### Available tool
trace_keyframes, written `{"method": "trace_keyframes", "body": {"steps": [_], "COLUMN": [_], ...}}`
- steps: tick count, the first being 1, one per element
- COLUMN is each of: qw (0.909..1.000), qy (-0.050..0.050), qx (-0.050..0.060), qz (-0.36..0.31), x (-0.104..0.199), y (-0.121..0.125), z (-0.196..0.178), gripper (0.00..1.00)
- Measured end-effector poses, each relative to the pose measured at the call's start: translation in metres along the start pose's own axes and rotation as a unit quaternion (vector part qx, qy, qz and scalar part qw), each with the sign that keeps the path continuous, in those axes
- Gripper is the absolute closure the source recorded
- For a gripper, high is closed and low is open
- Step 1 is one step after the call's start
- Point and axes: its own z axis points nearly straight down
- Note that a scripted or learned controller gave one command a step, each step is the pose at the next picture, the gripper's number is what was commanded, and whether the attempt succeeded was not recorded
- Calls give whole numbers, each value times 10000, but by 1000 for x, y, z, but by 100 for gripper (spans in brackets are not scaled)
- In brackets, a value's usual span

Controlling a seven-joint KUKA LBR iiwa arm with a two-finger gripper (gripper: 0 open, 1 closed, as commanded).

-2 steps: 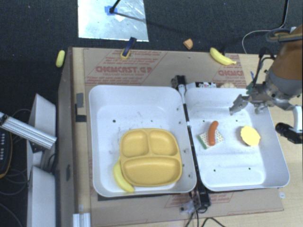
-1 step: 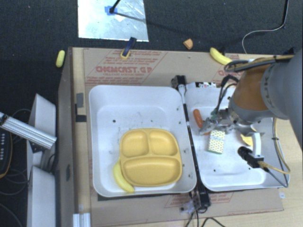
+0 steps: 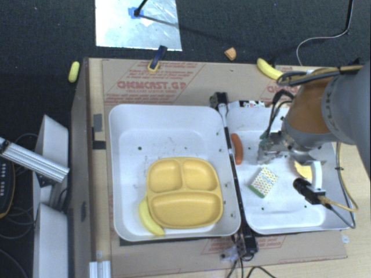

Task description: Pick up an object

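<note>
Camera view looks down on two white bins. From the middle of the left bin (image 3: 124, 132), a yellow tray (image 3: 184, 193) with three compartments lies toward 5 o'clock, and a banana (image 3: 149, 218) lies at the tray's 7 o'clock, touching its edge. In the right bin (image 3: 278, 222), an orange sausage (image 3: 237, 148) lies along the left wall, and a dotted block (image 3: 264, 182) sits near the middle, tilted. The arm (image 3: 339, 106) comes in from 3 o'clock; its gripper (image 3: 270, 153) is low in the right bin, at about 12 o'clock from the block and just beside it, with the sausage at its 9 o'clock. Whether the gripper is spread or pressed together I cannot tell — nothing is seen between its tips. A yellow piece (image 3: 302, 169) shows partly under the arm. Outside the bins, another banana (image 3: 268, 68) lies on the cardboard (image 3: 174, 83) at 12 o'clock.
</note>
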Motion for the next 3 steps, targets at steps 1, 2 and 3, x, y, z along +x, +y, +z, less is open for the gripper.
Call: {"method": "trace_keyframes", "body": {"steps": [1, 2, 3], "qw": [10000, 10000, 10000], "qy": [0, 0, 2], "qx": [-1, 23, 9], "qz": [0, 10, 7], "x": [0, 2, 2], "y": [0, -65, -64], "z": [0, 11, 1], "gripper": [0, 0, 100]}}
